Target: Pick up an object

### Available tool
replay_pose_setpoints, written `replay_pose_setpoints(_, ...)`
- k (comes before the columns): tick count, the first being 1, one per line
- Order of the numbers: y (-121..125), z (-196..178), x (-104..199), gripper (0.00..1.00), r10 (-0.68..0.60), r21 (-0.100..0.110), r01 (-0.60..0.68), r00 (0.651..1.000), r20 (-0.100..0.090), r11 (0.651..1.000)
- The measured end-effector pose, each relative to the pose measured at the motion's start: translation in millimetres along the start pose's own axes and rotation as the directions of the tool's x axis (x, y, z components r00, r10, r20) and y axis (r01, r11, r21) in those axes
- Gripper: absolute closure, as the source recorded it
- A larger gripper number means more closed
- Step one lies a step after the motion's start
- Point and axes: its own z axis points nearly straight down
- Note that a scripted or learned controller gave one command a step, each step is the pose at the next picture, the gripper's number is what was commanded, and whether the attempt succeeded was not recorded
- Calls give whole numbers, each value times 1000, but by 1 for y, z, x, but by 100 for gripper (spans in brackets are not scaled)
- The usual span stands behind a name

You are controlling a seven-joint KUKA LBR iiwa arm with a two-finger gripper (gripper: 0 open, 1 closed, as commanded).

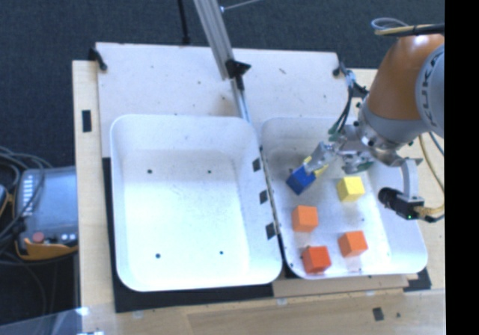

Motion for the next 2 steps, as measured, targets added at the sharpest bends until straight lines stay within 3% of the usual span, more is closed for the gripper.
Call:
replay_pose_setpoints(1,5,55,-9,0,1,-8,-1,1000,0,1000)
replay_pose_setpoints(2,6,77,-9,0,0,-8,0,1000,0,1000)
